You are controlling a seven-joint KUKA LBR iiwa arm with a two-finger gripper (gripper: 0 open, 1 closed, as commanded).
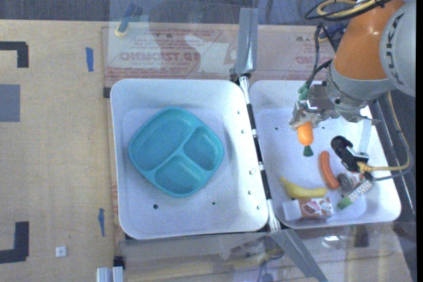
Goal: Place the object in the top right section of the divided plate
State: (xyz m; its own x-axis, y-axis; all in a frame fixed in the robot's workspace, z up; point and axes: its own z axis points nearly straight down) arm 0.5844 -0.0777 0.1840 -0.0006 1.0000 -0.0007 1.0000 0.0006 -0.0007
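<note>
Camera view: two white bins are seen side by side on the tabletop (53, 162).

Left bin (125, 102): a teal plate (176, 152) with three sections is laid near the middle, turned at an angle to the bin walls and kept apart from all of them.

Right bin (271, 142): clutter is gathered toward the near and right side.
- A red-orange sausage (326, 169) is laid roughly upright in the picture, right of centre.
- A banana (303, 190) is laid below it, along the near side.
- A white carton (309, 209) is set just beside the banana, against the near wall.
- A small packet (360, 190) is seen right of the sausage, near the right wall. What is printed on it cannot be read.

The two bin rims are met between the plate and the right bin.

The arm (367, 43) is brought in from the right over the right bin's far half. The claw (304, 119) is pointed down over the bin's upper middle. The carrot (305, 135), orange with its green end toward the near side, is seen directly below the claw, its top at the claw tip. It is well apart from the sausage and banana, and across the rims from the plate. How far the claw is open cannot be told, nor whether the carrot is gripped or only lying under it.
</note>
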